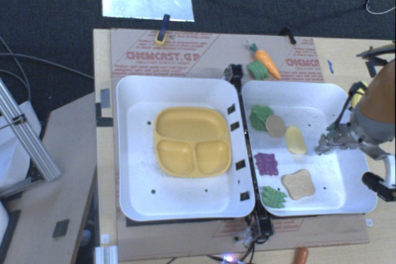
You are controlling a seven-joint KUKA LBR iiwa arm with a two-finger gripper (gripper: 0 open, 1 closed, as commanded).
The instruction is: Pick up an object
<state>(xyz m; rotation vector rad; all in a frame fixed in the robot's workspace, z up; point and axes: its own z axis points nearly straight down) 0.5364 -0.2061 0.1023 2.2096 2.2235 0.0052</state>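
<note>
We log two white bins side by side on the bench (204, 40).

Left bin (133, 151): one yellow divided tray (192, 140), lying flat near the middle.

Right bin (328, 195): six toy foods.
- Green leafy piece (260, 113), upper left corner area.
- Round tan disc (275, 126), touching the leafy piece on its lower right.
- Pale yellow oblong piece (296, 140), just right of and below the disc.
- Purple grape cluster (266, 163), left side, below the disc.
- Toast slice (299, 184), lower middle.
- Second green leafy piece (273, 196), lower left corner, just beside the toast.

On the bench beyond the bins: an orange carrot (266, 60) with a green item (257, 70) touching it.

Arm: enters from the right. The gripper (326, 144) sits low over the right bin, near the yellow oblong piece on its right side, apart from it. We cannot tell how far the jaws stand open; nothing shows between them that we can make out.
</note>
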